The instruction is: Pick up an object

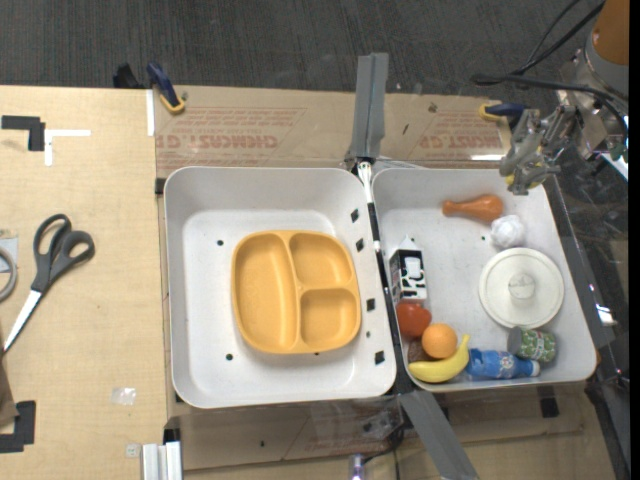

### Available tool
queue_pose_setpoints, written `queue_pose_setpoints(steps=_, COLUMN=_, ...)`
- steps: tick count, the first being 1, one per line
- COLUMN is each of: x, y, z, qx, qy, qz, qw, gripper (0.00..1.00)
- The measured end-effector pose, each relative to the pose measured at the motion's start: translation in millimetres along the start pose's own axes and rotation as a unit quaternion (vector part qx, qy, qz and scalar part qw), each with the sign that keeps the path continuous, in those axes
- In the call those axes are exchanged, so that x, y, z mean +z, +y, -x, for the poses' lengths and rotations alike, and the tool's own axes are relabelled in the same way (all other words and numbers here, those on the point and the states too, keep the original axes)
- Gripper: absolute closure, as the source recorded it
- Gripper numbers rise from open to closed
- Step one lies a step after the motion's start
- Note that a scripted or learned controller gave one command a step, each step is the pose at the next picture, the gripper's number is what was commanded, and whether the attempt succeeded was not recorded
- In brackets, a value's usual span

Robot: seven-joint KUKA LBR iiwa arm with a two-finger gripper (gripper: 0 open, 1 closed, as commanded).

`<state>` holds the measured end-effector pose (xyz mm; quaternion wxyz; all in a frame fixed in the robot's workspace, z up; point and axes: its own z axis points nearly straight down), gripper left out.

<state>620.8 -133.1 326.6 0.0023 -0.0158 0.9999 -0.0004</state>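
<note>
Light wooden tabletop [80,368] carries two shallow white bins side by side, with brown cardboard beneath them and a dark floor at 12 o'clock. Scissors [48,263] with black handles lie on the wood at 9 o'clock.

Arm pose: the arm enters from 2 o'clock; its orange band [612,28] sits at the upper right corner, with black cables looping beside it. The pincer [530,163] hangs above the far right corner of the right bin [570,368], pointing down and toward 8 o'clock. Whether its fingers are spread or closed cannot be determined; the metal parts blur together. Nothing is visible between them.

Left bin [190,288]: one yellow-orange divided plate [296,292] with three compartments, lying flat near the centre.

Right bin contents:
- Tan drumstick toy [474,206] at the far end, just below the pincer, lying roughly level with its thin end toward 9 o'clock.
- White crumpled ball [507,231] just beside the drumstick toward 4 o'clock.
- Round white lid [520,287] with a central knob, against the right wall.
- Black-and-white carton [407,273] against the left wall.
- Red tomato [413,319], orange [438,341] and banana [437,367] clustered at the near left corner, touching each other.
- Blue bottle [497,365] lying flat beside the banana; a green-patterned can [535,345] at its right end.
</note>
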Motion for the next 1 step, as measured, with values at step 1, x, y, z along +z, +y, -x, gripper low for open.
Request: queue_pose_setpoints(steps=1, x=80.0, y=52.1, z=0.4, qx=-0.078, qy=0.001, qz=0.001, qw=0.9970, gripper=1.00)
